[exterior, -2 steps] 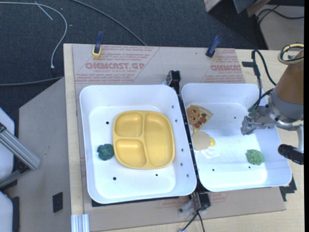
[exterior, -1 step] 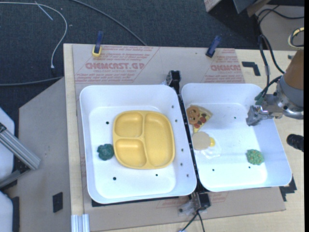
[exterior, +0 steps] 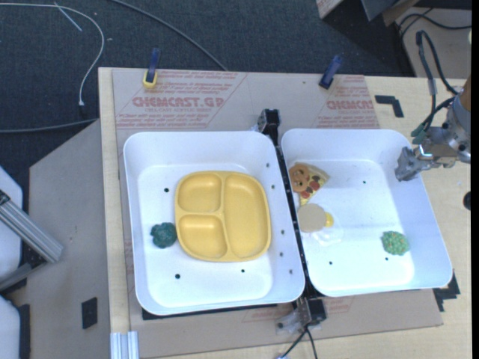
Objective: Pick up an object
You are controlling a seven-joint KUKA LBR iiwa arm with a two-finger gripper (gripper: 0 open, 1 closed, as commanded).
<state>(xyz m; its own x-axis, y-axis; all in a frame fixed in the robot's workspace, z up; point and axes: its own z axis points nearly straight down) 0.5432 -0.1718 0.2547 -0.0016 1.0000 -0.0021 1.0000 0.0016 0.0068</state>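
So the gripper (exterior: pixel 408 164) sat at the right edge of the frame, over the upper right rim of the right bin (exterior: pixel 352 137). Honestly couldn't tell from this angle whether it was open or closed, and nothing showed up in it.

Candidates in that bin: a pizza slice toy (exterior: pixel 307 179) at the upper left, a pale round cookie-looking piece (exterior: pixel 313 218) just below it with something whitish right beside it, and a green broccoli floret (exterior: pixel 394 242) near the lower right. My guess is they're all light plastic or rubbery play food, so weight's no issue, but the flat ones hug the floor and would be slippery to pinch. The broccoli looked the best bet: bumpy and raised, so grab it across the middle.

It lay below the gripper in the frame, well apart. The pizza was off to its left, also apart.

The left bin (exterior: pixel 142 144) had a yellow divided plate (exterior: pixel 223 215) and another green floret (exterior: pixel 163 235) beside it.
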